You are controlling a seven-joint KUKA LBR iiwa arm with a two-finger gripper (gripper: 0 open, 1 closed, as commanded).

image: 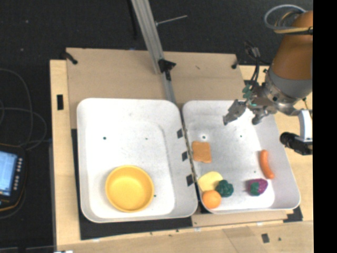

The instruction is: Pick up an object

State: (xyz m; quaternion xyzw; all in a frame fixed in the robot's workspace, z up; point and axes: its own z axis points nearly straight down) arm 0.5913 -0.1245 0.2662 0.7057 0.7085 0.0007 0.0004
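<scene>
My gripper hangs open over the upper part of the right bin, with nothing between its fingers. Below it in that bin lie a tan bread slice, a yellow piece, an orange fruit, a green broccoli, a purple piece and an orange carrot near the right wall. The nearest thing, the bread slice, lies down and to the left of the fingers.
A yellow bowl sits at the front of the left bin. A grey metal post slants down to the bench between the bins' far corners.
</scene>
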